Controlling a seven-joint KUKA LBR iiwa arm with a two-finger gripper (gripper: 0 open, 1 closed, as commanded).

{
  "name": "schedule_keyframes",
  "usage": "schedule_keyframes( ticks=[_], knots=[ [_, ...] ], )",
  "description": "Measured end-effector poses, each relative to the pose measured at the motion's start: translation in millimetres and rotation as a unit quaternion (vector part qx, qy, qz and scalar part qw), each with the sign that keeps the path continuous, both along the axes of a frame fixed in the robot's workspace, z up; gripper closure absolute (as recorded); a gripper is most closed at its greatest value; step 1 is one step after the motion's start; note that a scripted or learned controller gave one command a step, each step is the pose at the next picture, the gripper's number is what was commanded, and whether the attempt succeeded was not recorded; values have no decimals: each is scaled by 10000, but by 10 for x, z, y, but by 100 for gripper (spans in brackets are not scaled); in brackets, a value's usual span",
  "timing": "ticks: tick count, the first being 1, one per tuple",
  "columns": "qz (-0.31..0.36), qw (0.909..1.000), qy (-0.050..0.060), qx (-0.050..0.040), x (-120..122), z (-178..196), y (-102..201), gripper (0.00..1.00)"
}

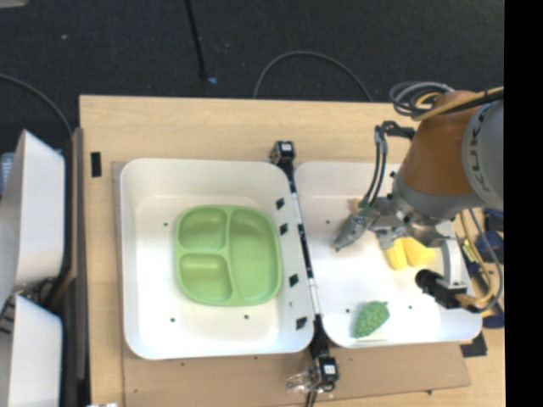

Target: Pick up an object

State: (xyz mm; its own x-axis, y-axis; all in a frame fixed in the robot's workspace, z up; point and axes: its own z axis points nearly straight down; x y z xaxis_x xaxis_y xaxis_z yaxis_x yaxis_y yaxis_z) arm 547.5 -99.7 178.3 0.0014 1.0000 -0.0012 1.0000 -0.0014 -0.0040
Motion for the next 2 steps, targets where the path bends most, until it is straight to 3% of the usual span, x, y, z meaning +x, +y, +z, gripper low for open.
schedule_keyframes(
  ticks=[1, 2],
  knots=[
    [-1, 10000, 8, 5, -79, -600, 33, 0],
    [-38, 10000, -35, 6, -52, -453, 24, 100]
  ],
)
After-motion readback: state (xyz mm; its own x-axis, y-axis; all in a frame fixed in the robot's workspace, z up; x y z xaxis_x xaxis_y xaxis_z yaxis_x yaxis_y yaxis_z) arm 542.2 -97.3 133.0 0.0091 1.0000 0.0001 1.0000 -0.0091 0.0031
